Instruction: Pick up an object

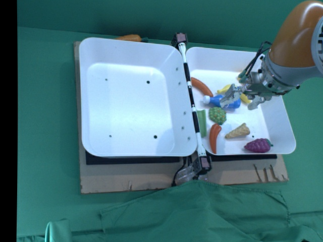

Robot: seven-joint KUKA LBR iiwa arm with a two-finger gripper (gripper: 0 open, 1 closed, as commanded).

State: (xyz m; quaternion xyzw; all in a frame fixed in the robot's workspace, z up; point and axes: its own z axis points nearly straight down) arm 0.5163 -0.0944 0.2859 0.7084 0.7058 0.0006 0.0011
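Along the bottom of the frame lies a rumpled green cloth (202, 210), overlapping the front edge of a brown cardboard sheet (126, 178) that carries both bins.

The left bin (101, 54) fills the middle left of the frame; its floor shows a few small dark dots.

The right bin (282, 135) holds the toys. Nearest, at its lower right, is a purple grape bunch (258, 145). Just up and left of it lies a tan cone-shaped piece (238, 131), and left again an orange carrot (214, 136) beside a green strip (201, 122) against the divider rail (192, 100). Above the carrot sits a green bumpy piece (217, 115). Further up are an orange sausage-like piece (202, 86), a blue and white bottle (222, 101) and a yellow banana (225, 89).

The gripper (233, 92) hangs low over the bottle and banana, at the bin's upper middle; whether its fingers are apart or closed on anything cannot be told.

Beyond the left bin's far rim, an orange item (129, 37) lies on the table.
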